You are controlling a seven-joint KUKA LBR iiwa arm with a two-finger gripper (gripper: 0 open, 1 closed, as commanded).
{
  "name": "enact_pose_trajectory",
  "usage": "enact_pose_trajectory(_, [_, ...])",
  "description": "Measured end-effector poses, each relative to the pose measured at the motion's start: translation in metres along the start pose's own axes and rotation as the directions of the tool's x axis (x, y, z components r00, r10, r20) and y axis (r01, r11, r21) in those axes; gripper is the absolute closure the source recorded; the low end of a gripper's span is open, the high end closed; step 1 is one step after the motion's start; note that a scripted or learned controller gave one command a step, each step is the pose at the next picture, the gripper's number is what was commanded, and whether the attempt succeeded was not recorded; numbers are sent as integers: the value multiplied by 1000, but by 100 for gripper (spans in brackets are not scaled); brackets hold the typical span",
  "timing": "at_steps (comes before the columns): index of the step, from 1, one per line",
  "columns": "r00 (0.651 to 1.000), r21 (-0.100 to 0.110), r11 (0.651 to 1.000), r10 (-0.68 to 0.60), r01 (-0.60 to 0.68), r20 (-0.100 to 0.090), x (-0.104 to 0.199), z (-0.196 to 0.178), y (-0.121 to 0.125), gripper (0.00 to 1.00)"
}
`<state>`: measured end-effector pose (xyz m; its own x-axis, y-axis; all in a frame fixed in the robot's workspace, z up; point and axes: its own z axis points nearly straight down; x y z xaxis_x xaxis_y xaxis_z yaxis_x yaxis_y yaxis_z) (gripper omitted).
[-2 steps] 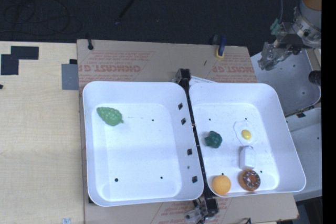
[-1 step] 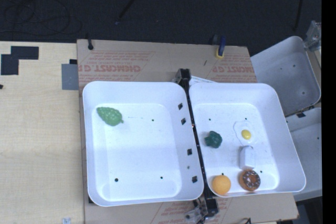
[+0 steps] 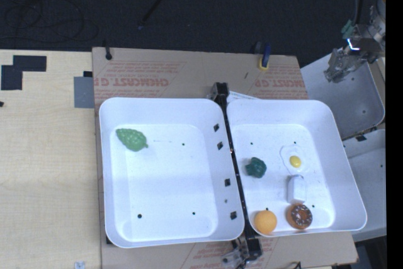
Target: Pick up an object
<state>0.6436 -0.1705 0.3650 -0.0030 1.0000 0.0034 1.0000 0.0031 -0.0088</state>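
In the left bin (image 3: 113, 198) a light green leafy piece (image 3: 131, 138) lies at the upper left. The right bin (image 3: 327, 123) holds a dark green broccoli-like piece (image 3: 255, 167), a fried egg (image 3: 295, 160), a small white block (image 3: 295, 188), an orange ball (image 3: 265, 222) and a chocolate donut (image 3: 300, 216). My gripper (image 3: 338, 66) hangs at the far upper right, outside the right bin and well above and right of every object. Nothing is seen held in it.
The two white bins sit side by side on a cardboard sheet (image 3: 189, 75), joined by a black divider strip (image 3: 230, 160). A grey plate (image 3: 352, 97) lies under the gripper, to the right of the bins. A wooden bench top (image 3: 44, 160) extends left.
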Motion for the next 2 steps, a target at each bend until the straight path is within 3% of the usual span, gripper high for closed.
enact_pose_trajectory(1, [1000, -12, 1000, 5, -5, 6, -45, -50, 0, 100])
enact_pose_trajectory(2, [1000, -2, 1000, 0, 0, 1, 6, 4, 0, 100])
